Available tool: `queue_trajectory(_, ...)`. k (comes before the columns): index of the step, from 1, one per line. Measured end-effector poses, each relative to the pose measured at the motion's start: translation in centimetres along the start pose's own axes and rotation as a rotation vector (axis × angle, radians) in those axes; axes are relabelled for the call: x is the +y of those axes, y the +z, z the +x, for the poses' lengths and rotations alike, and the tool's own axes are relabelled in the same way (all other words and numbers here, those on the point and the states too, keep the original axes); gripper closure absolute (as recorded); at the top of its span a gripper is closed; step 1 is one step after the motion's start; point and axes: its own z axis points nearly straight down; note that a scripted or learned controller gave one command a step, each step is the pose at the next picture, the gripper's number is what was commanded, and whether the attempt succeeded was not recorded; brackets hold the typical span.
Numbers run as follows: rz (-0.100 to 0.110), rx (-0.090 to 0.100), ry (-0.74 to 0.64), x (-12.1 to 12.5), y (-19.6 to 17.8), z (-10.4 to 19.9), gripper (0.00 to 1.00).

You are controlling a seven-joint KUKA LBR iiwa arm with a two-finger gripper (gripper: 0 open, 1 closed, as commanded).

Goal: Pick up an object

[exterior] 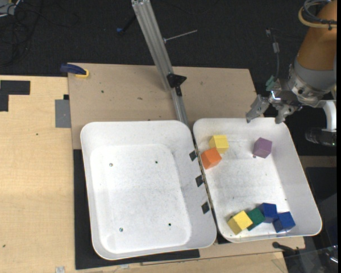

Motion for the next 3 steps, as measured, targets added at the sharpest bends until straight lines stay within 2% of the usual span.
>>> queue_trajectory(1, -0.005, -0.002, -0.003, 0.1, -0.3, 0.0, 0.0)
queue_trajectory(3, -0.001, -0.001, -0.001, 1.3, 10.0, 0.4, 0.0)
